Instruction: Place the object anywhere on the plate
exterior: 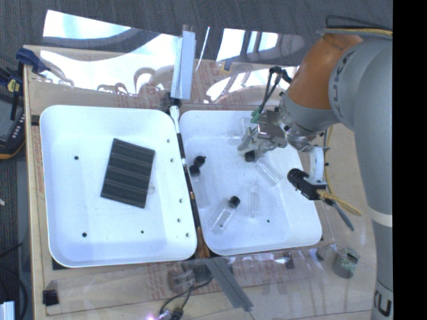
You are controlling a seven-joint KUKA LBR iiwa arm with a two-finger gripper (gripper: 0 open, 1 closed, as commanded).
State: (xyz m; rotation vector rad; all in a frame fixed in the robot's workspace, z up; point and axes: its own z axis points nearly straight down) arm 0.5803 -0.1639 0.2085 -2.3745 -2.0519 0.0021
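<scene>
Grey arm with the orange band is reaching in over the right bin (pixel 303 229), gripper (pixel 257 145) hanging near its top edge. Can't tell if the jaws are spread or pinching anything, it's too cluttered there. Just below them lie some clear vials; one with a black cap (pixel 225 213) sits lower down and to the left. Way off left, the dark ridged plate (pixel 128 173) lies flat in the left bin (pixel 60 239).

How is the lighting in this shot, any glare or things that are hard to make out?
Camera view: bright, even light; the white bins are nearly blown out. Window-like reflections glare along the bench's far edge. The clear vials almost vanish against the right bin's floor, apart from their dark caps. The claw is slightly soft.
</scene>
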